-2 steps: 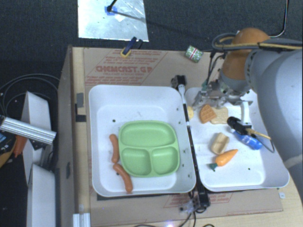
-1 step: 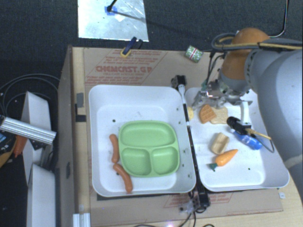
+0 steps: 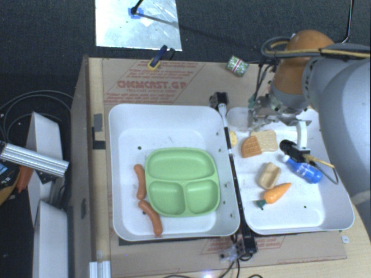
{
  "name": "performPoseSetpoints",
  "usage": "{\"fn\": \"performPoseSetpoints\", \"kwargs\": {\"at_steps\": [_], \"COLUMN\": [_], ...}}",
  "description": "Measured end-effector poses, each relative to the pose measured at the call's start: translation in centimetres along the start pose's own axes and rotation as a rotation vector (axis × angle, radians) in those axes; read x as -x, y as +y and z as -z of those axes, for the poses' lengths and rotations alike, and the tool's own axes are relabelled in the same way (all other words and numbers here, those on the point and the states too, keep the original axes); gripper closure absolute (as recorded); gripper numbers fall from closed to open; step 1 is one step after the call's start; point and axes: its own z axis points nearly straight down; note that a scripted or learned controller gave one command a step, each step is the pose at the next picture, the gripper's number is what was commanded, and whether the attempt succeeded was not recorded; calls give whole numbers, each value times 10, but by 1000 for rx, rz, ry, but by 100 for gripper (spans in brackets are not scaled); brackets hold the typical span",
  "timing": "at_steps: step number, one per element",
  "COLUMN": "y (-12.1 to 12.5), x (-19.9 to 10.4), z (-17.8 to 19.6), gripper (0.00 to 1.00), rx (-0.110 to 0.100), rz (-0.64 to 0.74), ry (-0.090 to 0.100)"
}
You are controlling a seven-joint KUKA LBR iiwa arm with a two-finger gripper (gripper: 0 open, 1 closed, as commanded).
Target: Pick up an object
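sausages (image 3: 149,212) lie beside green tray (image 3: 182,181) in left bin (image 3: 124,155) | right bin (image 3: 333,210): carrot (image 3: 276,193), bread roll (image 3: 268,175), waffle (image 3: 251,146), toast (image 3: 266,139), blue bottle (image 3: 303,170), loose and apart, so each is reachable | gripper (image 3: 272,118) sits low at far edge just behind toast, likely target | gripper state: can't tell

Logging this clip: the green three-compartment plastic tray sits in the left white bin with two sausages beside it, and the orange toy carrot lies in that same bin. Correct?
Not quite. The camera view shows the orange toy carrot in the right white bin, not the left white bin. The green three-compartment plastic tray and two sausages are as stated.
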Motion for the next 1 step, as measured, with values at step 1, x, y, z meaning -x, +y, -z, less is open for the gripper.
{"fn": "performPoseSetpoints", "kwargs": {"at_steps": [1], "y": [0], "x": [0], "z": [0], "gripper": [0], "rx": [-1], "rz": [1], "ry": [0]}}
